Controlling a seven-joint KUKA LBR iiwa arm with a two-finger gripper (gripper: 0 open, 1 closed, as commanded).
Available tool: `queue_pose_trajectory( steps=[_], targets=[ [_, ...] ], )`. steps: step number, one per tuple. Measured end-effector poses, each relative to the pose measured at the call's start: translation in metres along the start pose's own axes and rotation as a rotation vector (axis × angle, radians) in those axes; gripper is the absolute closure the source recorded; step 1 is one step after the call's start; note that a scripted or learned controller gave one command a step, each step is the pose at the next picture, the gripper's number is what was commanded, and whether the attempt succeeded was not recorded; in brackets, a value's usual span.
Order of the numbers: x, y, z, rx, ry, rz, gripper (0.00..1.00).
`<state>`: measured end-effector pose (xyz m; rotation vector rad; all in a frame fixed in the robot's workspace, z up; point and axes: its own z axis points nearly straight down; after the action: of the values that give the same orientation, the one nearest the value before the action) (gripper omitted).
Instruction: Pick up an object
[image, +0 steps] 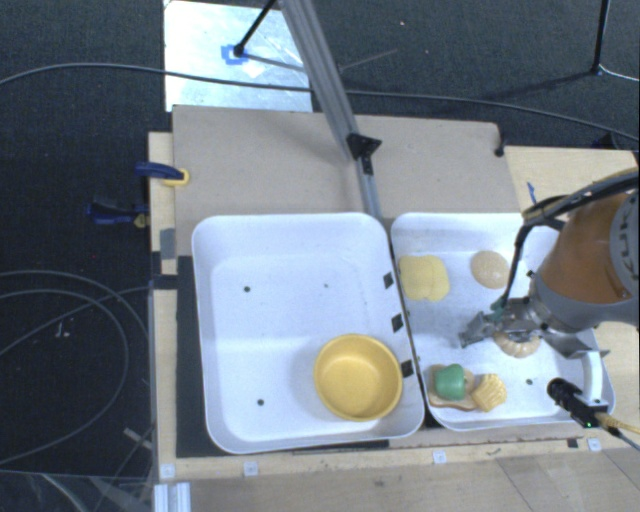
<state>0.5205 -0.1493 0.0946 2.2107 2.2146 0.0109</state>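
Note:
My gripper (503, 330) hangs low over the right bin (440, 232), near its middle right. Directly beneath it lies a pale beige ridged object (520, 347), partly hidden by the wrist. A flat yellow piece (424, 277) rests at the bin's left wall. Just beyond the gripper sits a round tan piece (490, 268). At the front of the bin a green object (451, 380) lies on a tan base, touching a yellow ribbed piece (489, 392). The left bin (260, 250) holds a yellow bowl (358, 376), upright at its front right.
A grey pole (335, 95) slants down from the top to the bins' shared back edge. The arm's orange band (585, 265) covers the right bin's right side. Black cables cross the dark floor to the left, and a blue clamp (120, 212) grips the bench edge.

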Motion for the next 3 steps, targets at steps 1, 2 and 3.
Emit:
queue_pose_trajectory(
  steps=[1, 2, 3],
  targets=[
    [0.0, 0.001, -0.012, -0.002, -0.001, 0.001, 1.0],
    [0.002, -0.004, -0.071, 0.007, 0.002, -0.003, 1.0],
    [-0.004, 0.006, -0.13, 0.005, 0.001, -0.003, 1.0]
  ],
)
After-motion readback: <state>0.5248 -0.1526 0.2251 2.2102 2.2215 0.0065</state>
